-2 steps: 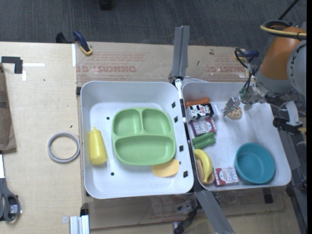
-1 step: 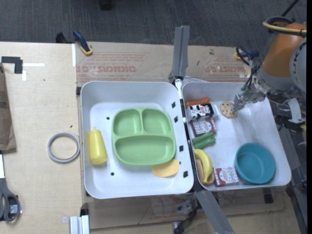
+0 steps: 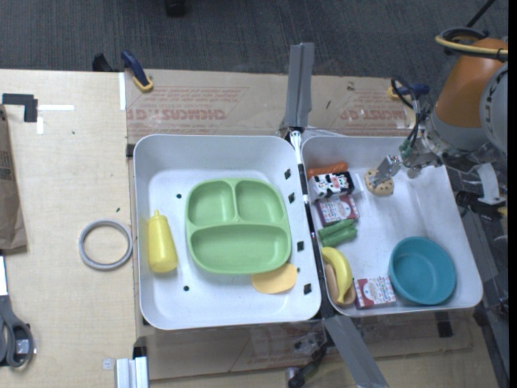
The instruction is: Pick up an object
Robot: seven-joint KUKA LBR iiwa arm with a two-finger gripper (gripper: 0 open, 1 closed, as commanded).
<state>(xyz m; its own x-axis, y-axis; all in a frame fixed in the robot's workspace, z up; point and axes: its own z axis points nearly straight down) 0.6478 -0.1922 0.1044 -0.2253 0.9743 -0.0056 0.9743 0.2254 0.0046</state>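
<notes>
My gripper (image 3: 393, 167) hangs low in the back part of the right bin (image 3: 452, 196), under the grey arm with its orange band (image 3: 472, 79). Just in front of it and to its left lies a small tan biscuit-like piece (image 3: 380, 183), close to the gripper tip; I cannot tell if they touch. Along the bin's left side lie an orange stick (image 3: 327, 169), a black-and-white toy (image 3: 333, 183), a pink packet (image 3: 337, 209), a green vegetable (image 3: 338, 233) and a banana (image 3: 339, 273). A red packet (image 3: 376, 291) and a blue bowl (image 3: 422, 270) sit at the front.
The left bin (image 3: 153, 156) holds a green divided plate (image 3: 238, 225), a yellow bottle (image 3: 161, 242) and a flat orange-yellow piece (image 3: 275, 280). A grey ring (image 3: 106, 243) lies on the bench at the left. A metal bar (image 3: 300, 87) stands behind the divider between the bins.
</notes>
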